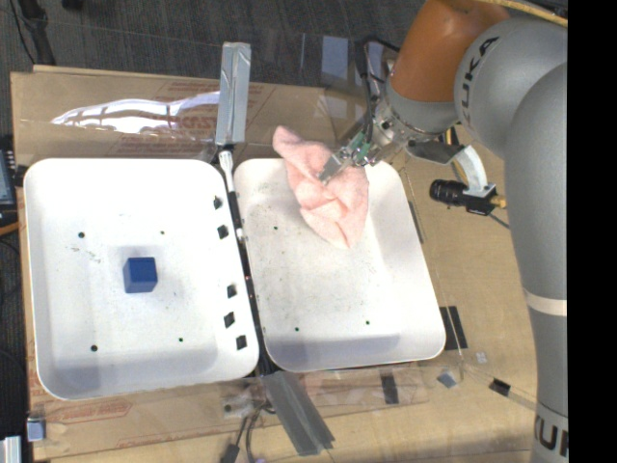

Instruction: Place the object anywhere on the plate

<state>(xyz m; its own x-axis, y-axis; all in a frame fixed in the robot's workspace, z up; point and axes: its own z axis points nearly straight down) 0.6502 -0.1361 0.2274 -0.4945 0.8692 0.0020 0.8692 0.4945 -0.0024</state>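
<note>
A crumpled pink cloth (328, 196) lies over the far part of the right bin (337, 307), its upper corner reaching past the bin's far rim. My gripper (335, 169) comes down from the upper right into the middle of the cloth. Its fingers are pinched together on a fold, and the fabric bunches up around the tips. The cloth's lower end hangs toward the bin floor. A small blue cube (141, 274) rests on the floor of the left bin (125, 355), far from the gripper.
The grey arm with its orange band (439, 37) fills the upper right, and its lower link runs down the right side. A black cable plug (463, 196) sticks out beside the right bin. Grey tape strips (234, 95) hold the bins to the cardboard.
</note>
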